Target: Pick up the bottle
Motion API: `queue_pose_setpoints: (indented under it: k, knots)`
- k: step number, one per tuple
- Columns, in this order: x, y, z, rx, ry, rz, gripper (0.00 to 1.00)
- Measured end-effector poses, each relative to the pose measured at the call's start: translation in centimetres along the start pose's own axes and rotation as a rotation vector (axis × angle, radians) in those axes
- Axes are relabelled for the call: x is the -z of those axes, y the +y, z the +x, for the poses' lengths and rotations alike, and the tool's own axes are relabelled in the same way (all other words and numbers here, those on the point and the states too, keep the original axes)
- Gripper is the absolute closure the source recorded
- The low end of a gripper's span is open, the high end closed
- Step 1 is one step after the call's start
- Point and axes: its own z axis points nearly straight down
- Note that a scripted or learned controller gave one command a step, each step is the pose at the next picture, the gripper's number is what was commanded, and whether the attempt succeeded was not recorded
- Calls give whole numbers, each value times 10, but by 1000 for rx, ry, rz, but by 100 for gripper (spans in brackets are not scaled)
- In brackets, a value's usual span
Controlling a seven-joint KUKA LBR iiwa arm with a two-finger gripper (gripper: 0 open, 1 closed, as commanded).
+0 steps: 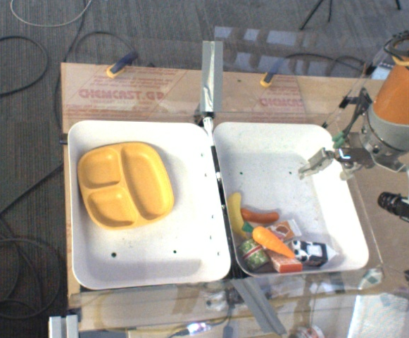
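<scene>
Camera view: the grey two-finger gripper [317, 162] hangs over the right white bin [288, 143], at its upper right, nothing between its fingers; whether they're spread, I cannot tell. The small dark green bottle [254, 253] lies well apart at the bin's bottom edge, touching an orange toy carrot [273, 241]. A yellow sectioned plastic tray [125, 184] sits in the left white bin [141, 263].
</scene>
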Motion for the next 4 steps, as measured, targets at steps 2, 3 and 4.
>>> queue_pose_setpoints:
  k: [2, 3, 4]
  knots:
    - [-60, 0, 133, 88, -2, 0, 0]
    - [-121, 11, 220, 137, -13, -6, 0]
    - [-124, 18, 226, 51, -25, 7, 0]
